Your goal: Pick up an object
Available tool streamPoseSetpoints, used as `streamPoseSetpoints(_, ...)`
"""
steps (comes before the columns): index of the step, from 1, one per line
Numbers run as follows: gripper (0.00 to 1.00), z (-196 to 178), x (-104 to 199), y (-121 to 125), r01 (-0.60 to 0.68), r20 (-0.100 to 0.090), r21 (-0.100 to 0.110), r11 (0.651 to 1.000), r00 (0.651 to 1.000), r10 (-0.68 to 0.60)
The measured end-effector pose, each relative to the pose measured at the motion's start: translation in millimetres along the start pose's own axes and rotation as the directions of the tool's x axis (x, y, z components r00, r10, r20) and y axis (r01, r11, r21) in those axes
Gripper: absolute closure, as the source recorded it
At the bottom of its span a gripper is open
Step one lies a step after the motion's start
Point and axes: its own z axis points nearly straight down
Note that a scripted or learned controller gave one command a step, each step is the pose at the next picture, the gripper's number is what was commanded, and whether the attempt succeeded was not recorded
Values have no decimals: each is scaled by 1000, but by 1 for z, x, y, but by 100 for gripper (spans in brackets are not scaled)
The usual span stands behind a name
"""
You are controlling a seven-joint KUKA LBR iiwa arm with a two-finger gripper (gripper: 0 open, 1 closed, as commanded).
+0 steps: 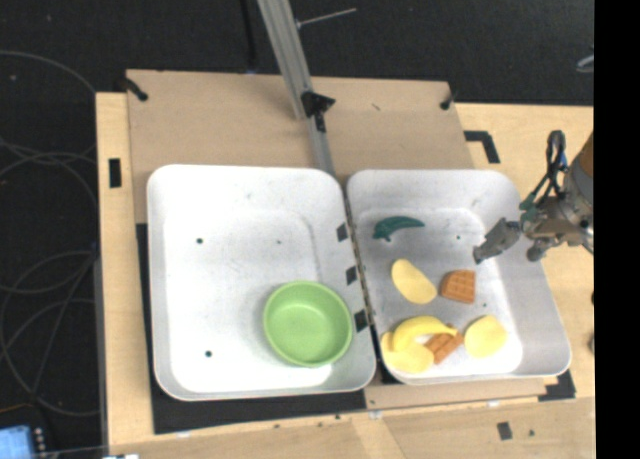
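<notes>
Overhead, slanted view of a wooden bench with two shallow white bins side by side. Nearest the viewer, the left bin (200,247) holds a green bowl (308,322), upright, close to its front right corner. At the front of the right bin (530,347) lies a cluster of toy food: a yellow piece (412,339) with a small orange piece (443,347) resting against it, and just to the right a round yellow piece (486,336). A little farther back sit a yellow oval piece (412,281) and, just beside it, an orange waffle-like piece (459,286). Farther still, a dark green curved piece (397,228) lies apart from the rest. The gripper (515,243) hangs over the right bin's right side; its two fingers look spread apart, though blurred, with nothing between them and touching no object. A metal pole (285,47) rises at the back.
</notes>
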Motion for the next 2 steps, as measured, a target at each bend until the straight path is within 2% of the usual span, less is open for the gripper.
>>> streamPoseSetpoints(1, 0, 0, 0, 0, -1, 0, 0, 1000, 1000, 1)
streamPoseSetpoints(2, 0, 62, 4, 0, -5, 1, 7, 1000, 1000, 5)
